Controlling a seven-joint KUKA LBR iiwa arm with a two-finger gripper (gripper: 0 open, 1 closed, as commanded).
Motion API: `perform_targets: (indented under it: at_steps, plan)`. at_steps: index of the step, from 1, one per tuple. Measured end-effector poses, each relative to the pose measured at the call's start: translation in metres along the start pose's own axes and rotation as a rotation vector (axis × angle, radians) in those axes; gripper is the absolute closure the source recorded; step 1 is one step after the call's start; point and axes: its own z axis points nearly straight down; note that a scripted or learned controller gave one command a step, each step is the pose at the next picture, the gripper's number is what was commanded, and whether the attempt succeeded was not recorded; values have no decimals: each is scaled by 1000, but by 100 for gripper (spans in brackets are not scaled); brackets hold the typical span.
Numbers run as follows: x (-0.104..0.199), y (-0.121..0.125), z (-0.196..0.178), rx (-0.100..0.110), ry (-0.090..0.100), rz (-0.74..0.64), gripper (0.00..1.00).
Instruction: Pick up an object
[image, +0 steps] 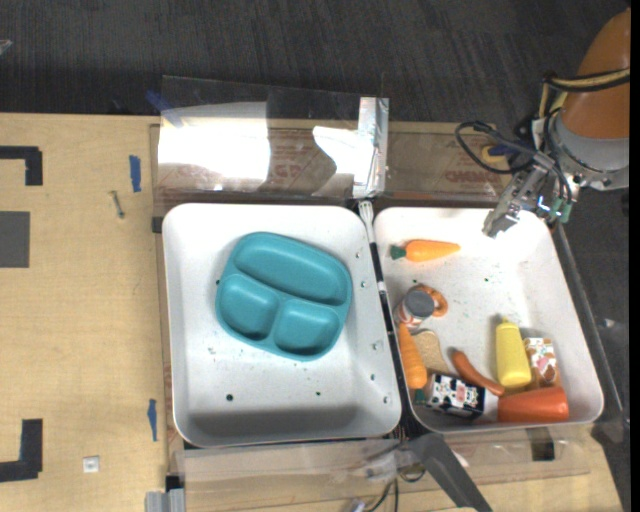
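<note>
**Gripper above far corner of right bin, no pick target engaged**

The gripper (503, 219) hangs at about 1 o'clock over the right bin (575, 300), near its far rim. Nothing lies between the fingers; whether they stand open or closed I cannot tell at this size.

Right bin contents: toy carrot (425, 250) at 11 o'clock, lying crosswise, apart from the rest. Small round orange-and-grey item (423, 303) at 9 o'clock, identity unclear. A second carrot-like orange piece (412, 360) lies along the left wall at 8 o'clock. Yellow bottle (512, 353) at 5 o'clock, touching a toy sausage (474, 371). Black-and-white box (456, 396) at 6 o'clock; orange-red block (533, 404) at 5 o'clock.

Left bin (190, 300) holds a teal divided plate (284, 295), centred.

Risks, as judged:
- Straight descent from here meets bare bin floor; empty closure likely.
- The 5–6 o'clock cluster is packed tight; fingers could land on two items or push one aside.
- The wall-side orange piece leaves little finger room.
- The isolated carrot at 11 o'clock looks the cleanest candidate, though its round taper may roll.
</note>
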Motion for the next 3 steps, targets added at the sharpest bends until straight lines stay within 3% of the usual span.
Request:
perform_targets:
  at_steps: [1, 2, 3]
  plan:
    - [10, 41, -39, -3, -4, 18, 100]
    - [91, 58, 6, 2, 9, -2, 100]
    - [59, 119, -62, -3, -2, 46, 100]
